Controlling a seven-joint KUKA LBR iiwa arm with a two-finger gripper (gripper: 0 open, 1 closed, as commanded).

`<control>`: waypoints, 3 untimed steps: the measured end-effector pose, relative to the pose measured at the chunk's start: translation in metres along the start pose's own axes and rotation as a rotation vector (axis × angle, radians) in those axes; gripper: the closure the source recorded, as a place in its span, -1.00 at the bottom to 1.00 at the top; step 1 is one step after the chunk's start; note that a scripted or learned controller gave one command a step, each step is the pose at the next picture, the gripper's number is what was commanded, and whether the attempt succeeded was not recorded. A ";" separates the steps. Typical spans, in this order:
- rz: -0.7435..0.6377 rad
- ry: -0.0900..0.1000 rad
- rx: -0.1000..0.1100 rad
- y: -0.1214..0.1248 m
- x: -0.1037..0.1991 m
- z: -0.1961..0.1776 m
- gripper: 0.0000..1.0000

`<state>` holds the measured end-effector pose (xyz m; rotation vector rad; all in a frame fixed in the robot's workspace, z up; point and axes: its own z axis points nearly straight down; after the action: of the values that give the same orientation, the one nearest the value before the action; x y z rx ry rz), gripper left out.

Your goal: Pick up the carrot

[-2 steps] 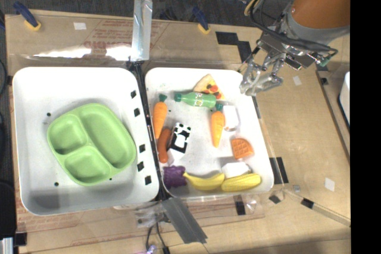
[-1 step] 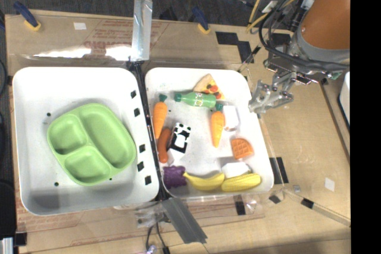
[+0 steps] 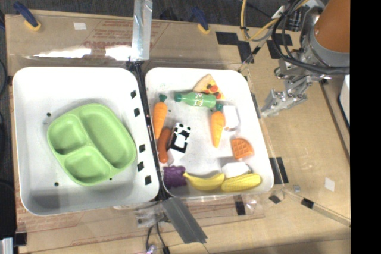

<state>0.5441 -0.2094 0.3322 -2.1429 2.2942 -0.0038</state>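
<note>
Near edge of right bin (image 3: pixel 257 105): yellow corn cob (image 3: pixel 241 182) at lower right, banana (image 3: pixel 204 180) just left of it, purple toy (image 3: pixel 174 175) at the banana's left end. White block (image 3: pixel 236 168) sits just above the corn. Waffle piece (image 3: pixel 242 148) mid-right.

Mid bin: carrot (image 3: pixel 217 126) lies roughly upright in frame, tip pointing down, green top up by a white item (image 3: pixel 231 118). Second carrot (image 3: pixel 159 118) along the bin's left wall, with a reddish sausage-like piece (image 3: pixel 164 144) below it. Black-and-white toy (image 3: pixel 180 138) between the two carrots.

Far side of bin: green bottle (image 3: pixel 196 99) lying across, pizza slice (image 3: pixel 208 85) above it.

Left bin (image 3: pixel 27 105) holds a green divided plate (image 3: pixel 90 143).

Gripper (image 3: pixel 278 100) is outside the right bin, right of its upper corner, over the bench, nothing in it. Can't tell finger opening from this angle.
</note>
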 end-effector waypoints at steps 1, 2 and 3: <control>-0.302 -0.002 -0.006 0.051 0.004 -0.001 1.00; -0.572 -0.001 -0.001 0.050 -0.008 -0.022 1.00; -0.806 -0.005 -0.007 0.067 -0.005 0.037 1.00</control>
<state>0.4773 -0.1999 0.2950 -2.8726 1.2715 0.0087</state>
